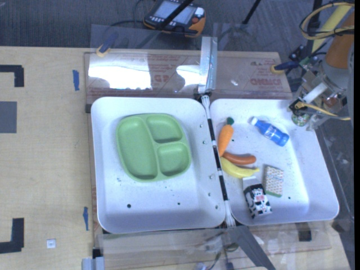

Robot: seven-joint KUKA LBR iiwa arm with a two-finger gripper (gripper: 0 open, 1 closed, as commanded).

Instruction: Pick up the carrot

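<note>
An orange carrot [224, 138] with a green top lies in the right bin [304, 184], near its left wall, pointing down-left. My gripper [302, 117] hangs at the right bin's upper right edge, well to the right of the carrot and apart from it. A blue bottle lies between the two.
A green divided plate [153, 146] sits in the left bin [107, 196]. In the right bin lie a blue bottle [269, 131], a sausage [240, 158], a banana [238, 170], a patterned packet [273, 180] and a black-and-white cow carton [257, 199]. A hand-held device [173, 16] rests beyond the bins.
</note>
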